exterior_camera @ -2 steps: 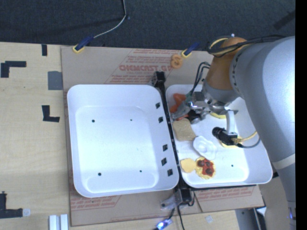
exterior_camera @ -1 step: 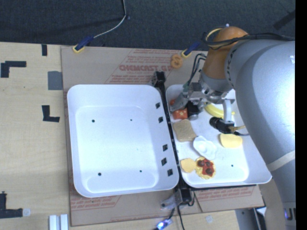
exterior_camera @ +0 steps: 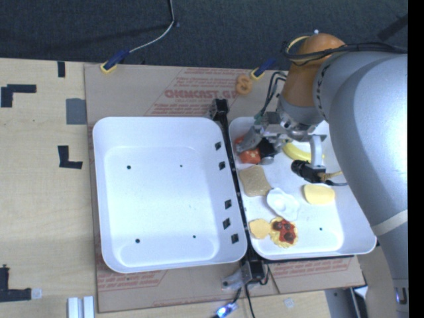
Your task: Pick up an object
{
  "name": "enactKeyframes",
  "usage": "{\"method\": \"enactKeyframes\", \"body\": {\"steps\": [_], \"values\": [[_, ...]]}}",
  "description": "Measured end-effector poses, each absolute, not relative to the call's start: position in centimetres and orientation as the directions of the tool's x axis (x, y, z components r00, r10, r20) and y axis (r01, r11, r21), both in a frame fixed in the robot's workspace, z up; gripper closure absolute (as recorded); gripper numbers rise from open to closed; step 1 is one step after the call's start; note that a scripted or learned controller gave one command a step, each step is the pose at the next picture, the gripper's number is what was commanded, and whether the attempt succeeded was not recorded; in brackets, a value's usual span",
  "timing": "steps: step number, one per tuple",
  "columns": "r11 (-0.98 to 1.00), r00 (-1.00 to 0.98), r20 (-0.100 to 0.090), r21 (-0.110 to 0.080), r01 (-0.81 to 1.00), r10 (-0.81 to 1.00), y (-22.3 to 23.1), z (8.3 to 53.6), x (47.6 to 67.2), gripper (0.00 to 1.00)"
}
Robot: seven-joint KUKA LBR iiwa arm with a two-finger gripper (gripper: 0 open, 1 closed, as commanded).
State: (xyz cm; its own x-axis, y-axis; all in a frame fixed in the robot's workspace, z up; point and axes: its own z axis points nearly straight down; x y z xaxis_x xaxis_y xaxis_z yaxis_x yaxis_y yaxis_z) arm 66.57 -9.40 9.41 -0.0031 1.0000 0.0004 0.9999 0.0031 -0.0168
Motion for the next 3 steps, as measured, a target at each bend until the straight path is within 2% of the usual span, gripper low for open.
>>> {"method": "enactKeyframes", "body": {"steps": [1, 2, 3], "values": [[0.008, -0.008, 0.003, 0.005, 1.0, 1.0, -1.4, 19.1, 62.6, 1.0], [-0.001, 0.001, 0.0, -0.006, 1.0, 1.0, -2.0, 18.4, 58.3, 1.0], [0.004, -0.004, 0.001, -0.001, 1.0, 1.0, 0.8, 18.4, 60.2, 1.0]]}}
